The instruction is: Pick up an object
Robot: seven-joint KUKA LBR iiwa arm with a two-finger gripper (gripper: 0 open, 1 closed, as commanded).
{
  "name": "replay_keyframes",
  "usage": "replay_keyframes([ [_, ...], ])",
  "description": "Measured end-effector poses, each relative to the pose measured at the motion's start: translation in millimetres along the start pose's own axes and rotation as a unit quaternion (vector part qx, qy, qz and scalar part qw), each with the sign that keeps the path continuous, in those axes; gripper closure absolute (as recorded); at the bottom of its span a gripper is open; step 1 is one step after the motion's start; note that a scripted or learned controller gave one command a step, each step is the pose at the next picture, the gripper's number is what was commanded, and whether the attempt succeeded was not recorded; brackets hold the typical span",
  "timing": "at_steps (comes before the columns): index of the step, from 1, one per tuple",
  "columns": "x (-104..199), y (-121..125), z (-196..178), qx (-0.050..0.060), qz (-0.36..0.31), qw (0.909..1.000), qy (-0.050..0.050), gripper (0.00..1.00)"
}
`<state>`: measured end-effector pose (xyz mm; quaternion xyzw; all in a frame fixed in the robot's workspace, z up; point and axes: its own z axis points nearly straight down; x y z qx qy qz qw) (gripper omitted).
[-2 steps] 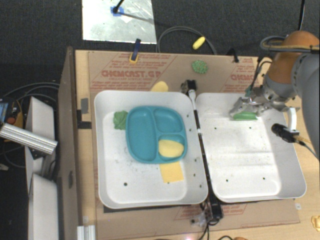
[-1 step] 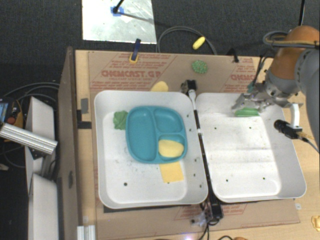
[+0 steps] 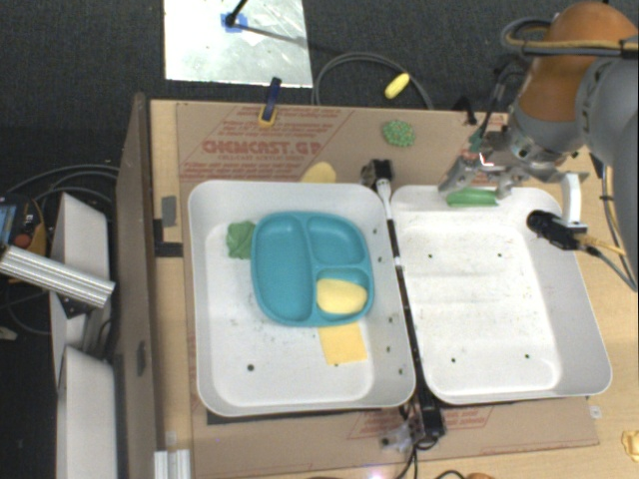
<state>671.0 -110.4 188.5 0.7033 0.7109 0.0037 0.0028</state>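
End effector (image 3: 477, 180) low at far rim of right white bin (image 3: 499, 367), directly over a small flat green oblong piece (image 3: 469, 198) lying at that bin's far-left corner. Cannot tell if it is open, closed or gripping; its tip blurs into the green piece.

Green piece: looks light, thin, probably rigid plastic; likely slick. Best taken across its narrow width. Lying close to the bin wall, so the wall may crowd one side.

Left white bin (image 3: 215, 367): teal divided plastic plate (image 3: 290, 267) with a yellow rounded lump (image 3: 341, 295) in one compartment, yellow flat square (image 3: 343, 345) just beside the plate's near edge, green leafy piece (image 3: 240, 239) at its left. All well apart from the arm. Black cable (image 3: 394, 242) runs between bins on the tabletop.
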Motion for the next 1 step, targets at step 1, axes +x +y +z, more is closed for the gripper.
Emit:
replay_keyframes([
  [1, 36.7, -60.3, -31.3, 0.004, 0.002, 1.0, 0.0, 1.0],
])
